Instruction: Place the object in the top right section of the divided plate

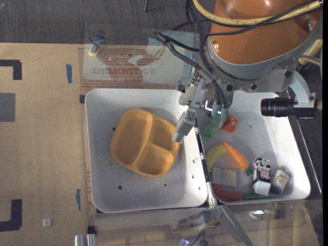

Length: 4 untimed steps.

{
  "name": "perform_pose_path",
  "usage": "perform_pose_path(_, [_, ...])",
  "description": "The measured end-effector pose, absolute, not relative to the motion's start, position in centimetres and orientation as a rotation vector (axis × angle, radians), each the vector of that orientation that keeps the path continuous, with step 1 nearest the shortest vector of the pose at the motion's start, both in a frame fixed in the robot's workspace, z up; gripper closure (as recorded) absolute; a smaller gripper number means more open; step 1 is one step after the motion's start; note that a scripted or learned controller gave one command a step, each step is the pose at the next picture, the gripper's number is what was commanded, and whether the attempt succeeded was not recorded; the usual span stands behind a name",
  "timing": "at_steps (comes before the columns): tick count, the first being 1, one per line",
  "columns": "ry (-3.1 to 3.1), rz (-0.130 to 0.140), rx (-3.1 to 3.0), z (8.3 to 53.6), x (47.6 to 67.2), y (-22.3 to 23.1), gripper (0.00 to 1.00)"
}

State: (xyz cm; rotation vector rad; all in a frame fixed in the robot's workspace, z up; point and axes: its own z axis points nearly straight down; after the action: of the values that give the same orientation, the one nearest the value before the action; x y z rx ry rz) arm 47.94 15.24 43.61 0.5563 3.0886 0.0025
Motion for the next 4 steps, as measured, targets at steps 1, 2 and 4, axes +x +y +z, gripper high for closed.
perform_pose_path(1, [3.077,0.003,0.613,36.0,48.8,12.1,0.0])
perform_pose_path(2, [3.074,0.019,0.555,9.3,48.5,11.3,0.0])
perform_pose_path(4, [3.114,0.005,-0.354,28.4,48.0,20.5,0.0])
